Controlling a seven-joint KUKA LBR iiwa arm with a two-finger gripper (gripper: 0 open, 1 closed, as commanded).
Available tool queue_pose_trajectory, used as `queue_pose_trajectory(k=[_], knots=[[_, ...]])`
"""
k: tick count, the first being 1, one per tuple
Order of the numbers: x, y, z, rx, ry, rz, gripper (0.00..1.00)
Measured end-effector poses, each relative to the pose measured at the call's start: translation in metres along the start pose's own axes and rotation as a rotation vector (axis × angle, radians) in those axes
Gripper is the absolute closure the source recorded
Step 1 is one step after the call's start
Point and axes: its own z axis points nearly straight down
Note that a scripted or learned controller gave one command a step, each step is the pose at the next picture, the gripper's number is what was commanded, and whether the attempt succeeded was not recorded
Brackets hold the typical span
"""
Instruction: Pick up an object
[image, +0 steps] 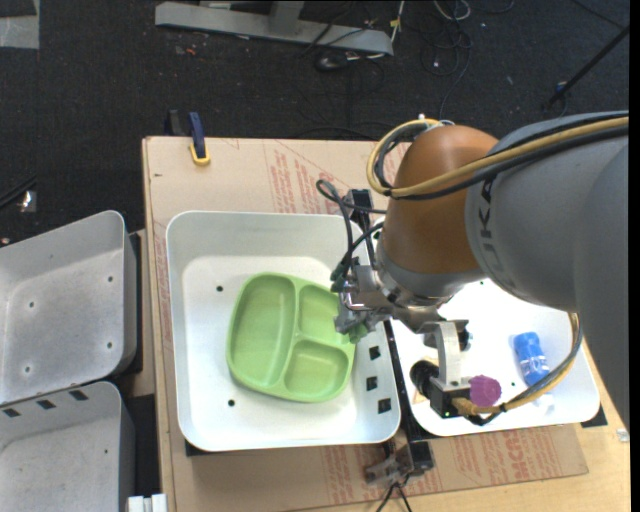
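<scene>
A robotics lab or test cell, by every sign — a bare plywood bench (260, 170) stands on dark carpet (90, 100) strewn with loose cables (440, 40). A yellow-handled clamp (199, 150) grips the bench's far left corner. Two white bins (190, 330) sit side by side on it, and spare white trays (60, 300) lie off the bench's left edge — no household furnishings.

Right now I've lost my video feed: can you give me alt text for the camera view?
The grey arm reaches in from the right, its hand low over the right edge of a green divided tray lying in the left bin. In the right bin lie a blue object and a purple object.
</scene>
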Motion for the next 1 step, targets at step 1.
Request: queue_pose_trajectory(k=[1], knots=[[-0.0020, 0.0012, -0.0001, -0.002, -0.001, 0.005, 0.00]])
